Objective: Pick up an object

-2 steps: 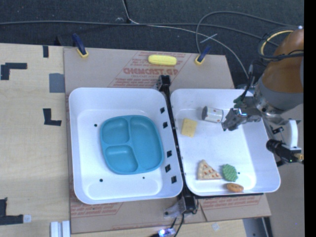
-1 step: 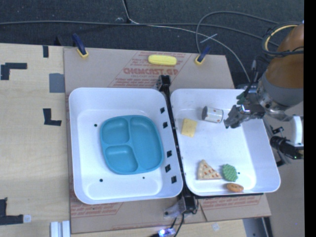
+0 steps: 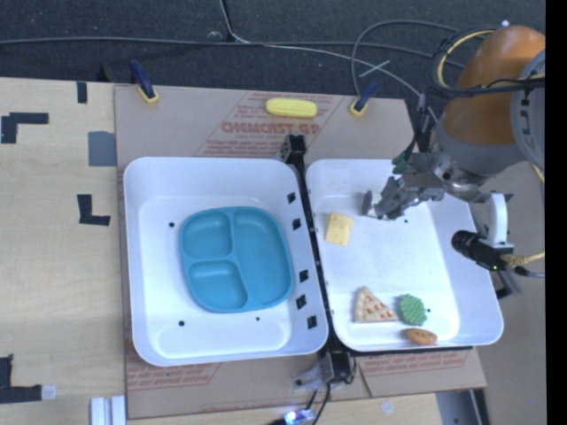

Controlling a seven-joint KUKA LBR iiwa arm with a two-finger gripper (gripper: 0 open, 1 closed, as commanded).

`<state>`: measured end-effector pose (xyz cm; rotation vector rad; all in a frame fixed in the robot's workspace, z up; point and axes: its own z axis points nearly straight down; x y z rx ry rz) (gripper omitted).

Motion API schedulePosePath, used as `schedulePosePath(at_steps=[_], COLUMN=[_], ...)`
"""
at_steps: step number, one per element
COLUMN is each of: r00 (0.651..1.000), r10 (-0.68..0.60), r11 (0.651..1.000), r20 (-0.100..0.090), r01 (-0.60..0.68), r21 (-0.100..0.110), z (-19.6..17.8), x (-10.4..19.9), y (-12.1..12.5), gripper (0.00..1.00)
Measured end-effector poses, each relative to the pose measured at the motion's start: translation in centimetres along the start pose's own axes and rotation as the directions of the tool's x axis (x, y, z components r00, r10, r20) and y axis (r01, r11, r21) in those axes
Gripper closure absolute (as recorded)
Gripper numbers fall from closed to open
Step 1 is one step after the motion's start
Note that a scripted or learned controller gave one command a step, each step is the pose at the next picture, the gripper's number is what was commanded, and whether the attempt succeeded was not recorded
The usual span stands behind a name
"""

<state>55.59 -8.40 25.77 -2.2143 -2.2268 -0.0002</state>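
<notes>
**Op:** Two bins, what's around them?

**Arm:** Both sit on a cardboard sheet [image 3: 257, 129] on the bench [image 3: 53, 237]. Yellow banana toy [image 3: 291, 107] lies on the cardboard behind the bins, well apart from me. Two blue-and-yellow clamps [image 3: 142, 82] pin the sheet's far edge, one at each corner. Black cables [image 3: 266, 42] run over the dark floor behind. Black clips line the divider [image 3: 306, 237] between the bins.

**Op:** Anything in your way?

**Arm:** Nothing between my gripper [image 3: 383, 204] and the cheese [image 3: 338, 227]. It lies just to the gripper's left, not touching.

**Op:** Bin contents?

**Arm:** Left bin [image 3: 151, 184]: one blue tray [image 3: 236, 258], three compartments, lying flat in the middle. Right bin [image 3: 461, 282]: cheese near the divider, pizza slice [image 3: 373, 307] toward the near edge, green item [image 3: 412, 309] just beside it, small orange piece [image 3: 421, 335] near the front wall, close below the green one.

**Op:** Gripper state?

**Arm:** Over the far part of the right bin, tilted down toward the floor. Fingers read as close together, nothing between them. Can't tell if the tips touch the bin.
</notes>
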Motion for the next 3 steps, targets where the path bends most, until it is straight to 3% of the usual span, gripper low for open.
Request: schedulePosePath(at_steps=[1, 2, 3], r00=[1.000, 1.000, 1.000], r10=[-0.001, 0.000, 0.001], r11=[1.000, 1.000, 1.000], r20=[0.000, 0.001, 0.002], r01=[0.001, 0.000, -0.001], r21=[0.000, 0.000, 0.002], z=[-0.4, 0.6, 2.3], x=[5.4, 10.0, 14.7], y=[1.3, 3.7, 4.5], gripper=[1.00, 1.00, 1.00])
